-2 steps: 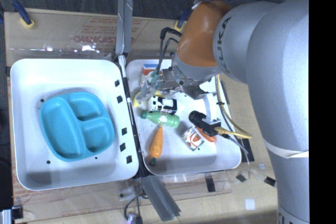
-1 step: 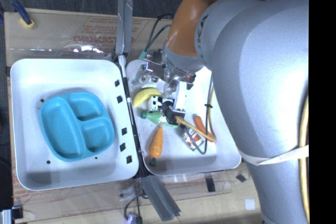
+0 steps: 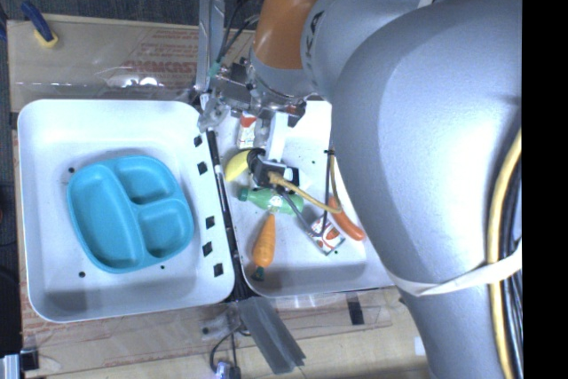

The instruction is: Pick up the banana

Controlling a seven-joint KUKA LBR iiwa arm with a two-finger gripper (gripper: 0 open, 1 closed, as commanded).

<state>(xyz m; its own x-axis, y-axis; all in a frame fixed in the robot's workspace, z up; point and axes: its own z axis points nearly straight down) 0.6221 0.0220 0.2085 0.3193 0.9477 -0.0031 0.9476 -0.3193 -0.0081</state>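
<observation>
The banana (image 3: 236, 166) is a pale yellow shape by the left wall of the right bin (image 3: 302, 278), and only part of it is visible. My gripper (image 3: 259, 138) hangs just above and slightly right of it, under the orange-banded wrist. The robot's own parts cover the banana's right side. Whether the gripper touches the banana is unclear.
In the right bin, a green item (image 3: 266, 200) lies just below the banana, with a carrot (image 3: 264, 244) nearer the front wall. An orange piece (image 3: 348, 225) and a red-and-white item (image 3: 327, 237) lie to the right. The left bin (image 3: 53, 297) holds a blue divided plate (image 3: 129, 210).
</observation>
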